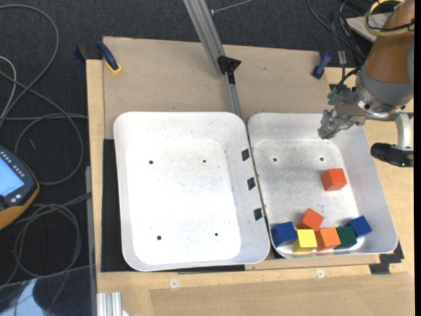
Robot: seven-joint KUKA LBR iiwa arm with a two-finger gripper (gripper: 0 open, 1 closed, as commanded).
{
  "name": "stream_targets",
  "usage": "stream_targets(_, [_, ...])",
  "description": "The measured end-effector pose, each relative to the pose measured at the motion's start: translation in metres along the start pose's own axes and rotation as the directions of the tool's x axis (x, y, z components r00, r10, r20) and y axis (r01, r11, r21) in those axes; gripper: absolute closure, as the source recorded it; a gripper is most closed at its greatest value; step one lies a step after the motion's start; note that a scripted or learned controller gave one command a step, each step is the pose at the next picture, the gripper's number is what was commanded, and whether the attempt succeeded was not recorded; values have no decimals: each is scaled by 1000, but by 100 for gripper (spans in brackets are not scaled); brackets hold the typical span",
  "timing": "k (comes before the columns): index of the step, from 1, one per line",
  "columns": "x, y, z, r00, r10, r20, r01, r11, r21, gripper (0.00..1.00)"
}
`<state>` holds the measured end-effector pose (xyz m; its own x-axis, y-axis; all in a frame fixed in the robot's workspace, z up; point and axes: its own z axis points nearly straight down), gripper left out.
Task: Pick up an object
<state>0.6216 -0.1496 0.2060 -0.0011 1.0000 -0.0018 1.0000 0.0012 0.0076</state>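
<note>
Jaws perhaps shut; gripper [327, 131] metallic; cubes [320, 232] blocky, matte.

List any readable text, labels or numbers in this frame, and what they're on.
No readable text anywhere.
Handheld pendant on the floor at left: lit blue screen, content too blurred to read.
Blocks, both bins and the tool: no markings to be seen.
</note>
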Motion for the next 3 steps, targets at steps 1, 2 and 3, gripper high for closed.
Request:
stream_targets(1, [0,-7,-50,1000,0,0,0,1000,-1,100])
stream_targets(2, [57,-16,-58,1000,-6,-5,6,1000,9,100])
stream_targets(3, [104,-33,-57,1000,-5,-5,5,1000,10,100])
